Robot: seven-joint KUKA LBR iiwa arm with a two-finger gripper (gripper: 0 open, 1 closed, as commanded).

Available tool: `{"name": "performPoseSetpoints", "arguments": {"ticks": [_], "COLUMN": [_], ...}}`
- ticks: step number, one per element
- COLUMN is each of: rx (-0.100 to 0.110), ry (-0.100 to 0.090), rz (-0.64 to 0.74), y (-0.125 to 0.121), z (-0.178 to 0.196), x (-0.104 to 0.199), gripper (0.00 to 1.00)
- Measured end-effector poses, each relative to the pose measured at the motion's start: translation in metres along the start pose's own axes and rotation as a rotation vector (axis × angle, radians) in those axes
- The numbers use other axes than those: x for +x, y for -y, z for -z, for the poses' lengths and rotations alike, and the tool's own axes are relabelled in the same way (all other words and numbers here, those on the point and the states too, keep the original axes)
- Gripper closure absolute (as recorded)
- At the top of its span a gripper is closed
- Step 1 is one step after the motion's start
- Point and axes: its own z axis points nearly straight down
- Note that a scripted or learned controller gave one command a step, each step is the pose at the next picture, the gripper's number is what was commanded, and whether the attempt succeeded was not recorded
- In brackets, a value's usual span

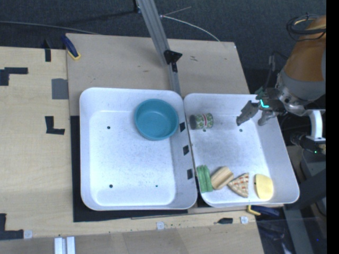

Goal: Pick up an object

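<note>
Looking down at a slant on a pale wooden bench (pixel 32 142) bearing two shallow white speckled plastic bins side by side. The left bin (pixel 106 189) holds a round blue bowl (pixel 156 119) near its far right corner. The right bin (pixel 275 157) holds a small green-labelled can (pixel 202 121) lying on its side near the far left corner, and, along its near edge, a green rectangular block (pixel 203 177), a tan bread-shaped piece (pixel 221 177), a pizza-slice-shaped wedge (pixel 240 184) and a pale yellow rounded piece (pixel 264 187). The grey arm's dark two-finger gripper (pixel 256 114) hangs over the right bin's far right corner, fingers spread apart with nothing between them. A slanted grey metal rail (pixel 153 23) crosses the dark floor beyond the bench.
</note>
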Motion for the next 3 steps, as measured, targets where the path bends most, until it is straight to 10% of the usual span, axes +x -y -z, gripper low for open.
{"name": "performPoseSetpoints", "arguments": {"ticks": [3], "rx": [0.003], "ry": [0.000], "rz": [0.000], "y": [0.011], "z": [-0.109], "x": [0.015], "gripper": [0.00]}}
